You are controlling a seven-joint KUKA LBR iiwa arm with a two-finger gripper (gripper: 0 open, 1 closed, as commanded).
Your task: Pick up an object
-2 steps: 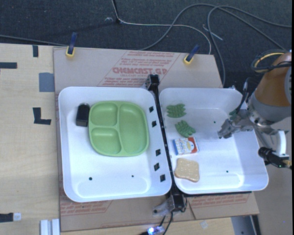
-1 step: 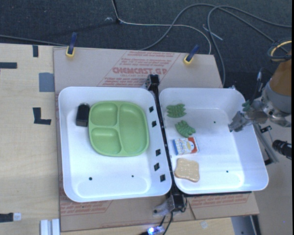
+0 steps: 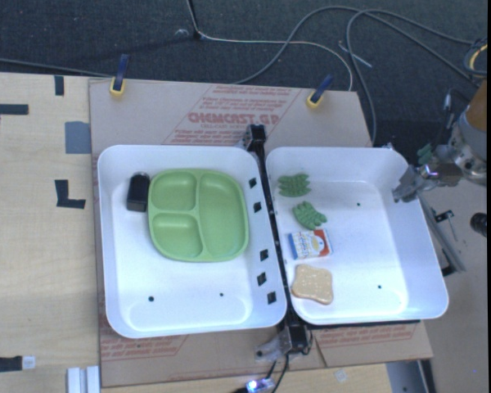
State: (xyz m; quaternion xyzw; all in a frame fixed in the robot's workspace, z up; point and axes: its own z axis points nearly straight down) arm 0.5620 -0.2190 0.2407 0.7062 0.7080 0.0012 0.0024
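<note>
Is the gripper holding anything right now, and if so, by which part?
Nothing is held: the gripper sits at the right white bin's far right rim, with no object between its fingers.

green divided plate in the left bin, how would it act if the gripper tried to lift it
The green divided plate looks like stiff moulded plastic, so probably light and rigid. It lies flat with a low rim, so a grasp may slip, and pushing would likely slide it, not tip it.

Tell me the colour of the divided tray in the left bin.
Light green; the divided tray shows clearly in the camera view.
</note>
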